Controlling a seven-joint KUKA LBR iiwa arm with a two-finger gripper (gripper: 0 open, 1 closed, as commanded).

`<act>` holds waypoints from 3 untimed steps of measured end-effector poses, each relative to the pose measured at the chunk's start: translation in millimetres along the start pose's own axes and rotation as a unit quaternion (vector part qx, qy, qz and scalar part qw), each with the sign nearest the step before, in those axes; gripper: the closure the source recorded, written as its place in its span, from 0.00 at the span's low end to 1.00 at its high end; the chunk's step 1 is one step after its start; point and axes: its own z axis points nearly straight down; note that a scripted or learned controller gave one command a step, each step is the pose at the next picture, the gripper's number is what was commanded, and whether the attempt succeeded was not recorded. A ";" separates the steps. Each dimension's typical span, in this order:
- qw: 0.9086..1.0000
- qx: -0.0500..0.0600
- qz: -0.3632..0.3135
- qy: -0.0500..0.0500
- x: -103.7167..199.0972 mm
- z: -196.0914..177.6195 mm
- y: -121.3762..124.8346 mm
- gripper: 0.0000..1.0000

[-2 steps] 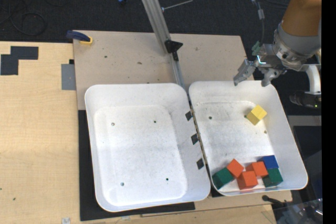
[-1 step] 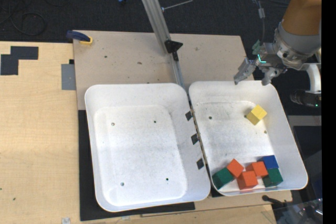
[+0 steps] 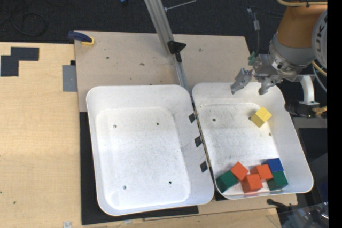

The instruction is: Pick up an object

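The yellow block [image 3: 261, 117] lies alone on the floor of the right bin [image 3: 235, 131], toward its far side, well apart from the orange, green and blue blocks [image 3: 254, 175] huddled in the near corner. Nothing's been lifted. The jaws [image 3: 253, 83] hang spread and empty over the bin's far rim, up and to the left of the yellow block; descent, grip and lift all remain. The left bin [image 3: 139, 147] sits alongside on the worktop [image 3: 133, 59].
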 end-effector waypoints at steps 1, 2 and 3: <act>1.000 0.001 0.001 0.001 6.8 55.9 -9.3 0.00; 1.000 0.000 0.001 0.001 12.8 102.9 -7.0 0.00; 1.000 -0.002 0.004 0.000 9.9 89.7 -6.4 1.00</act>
